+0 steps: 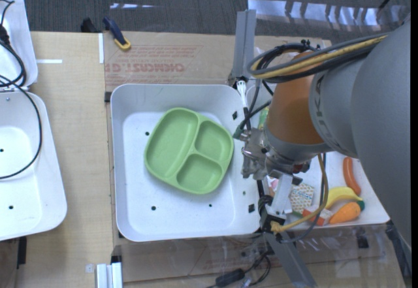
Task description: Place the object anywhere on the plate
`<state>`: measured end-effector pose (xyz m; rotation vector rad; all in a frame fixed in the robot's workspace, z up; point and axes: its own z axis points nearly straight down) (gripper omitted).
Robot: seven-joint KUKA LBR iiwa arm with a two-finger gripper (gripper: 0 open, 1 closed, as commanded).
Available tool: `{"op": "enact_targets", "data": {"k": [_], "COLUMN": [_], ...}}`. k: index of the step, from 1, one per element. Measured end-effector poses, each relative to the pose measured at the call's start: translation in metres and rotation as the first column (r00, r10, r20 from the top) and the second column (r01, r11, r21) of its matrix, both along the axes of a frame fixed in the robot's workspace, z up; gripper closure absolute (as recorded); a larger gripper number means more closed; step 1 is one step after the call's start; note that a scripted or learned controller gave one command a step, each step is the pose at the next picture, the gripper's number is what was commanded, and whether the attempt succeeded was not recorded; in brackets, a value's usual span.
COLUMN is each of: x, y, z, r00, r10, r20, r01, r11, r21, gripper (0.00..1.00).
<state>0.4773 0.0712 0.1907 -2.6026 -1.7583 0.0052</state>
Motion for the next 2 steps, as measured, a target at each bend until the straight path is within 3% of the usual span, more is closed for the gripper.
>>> {"op": "enact_targets", "data": {"k": [1,2], "x": [0.073,0.041], "y": [0.05,0.101], "z": [0.056,0.037], "r00": [1.0,0.998], "r10": [-0.002,0.063], "r20": [-0.001,-0.003], "r01": [0.002,-0.063], "r11": [1.0,0.998], "r21": [-0.002,-0.002], "gripper": [1.0,1.0]}}
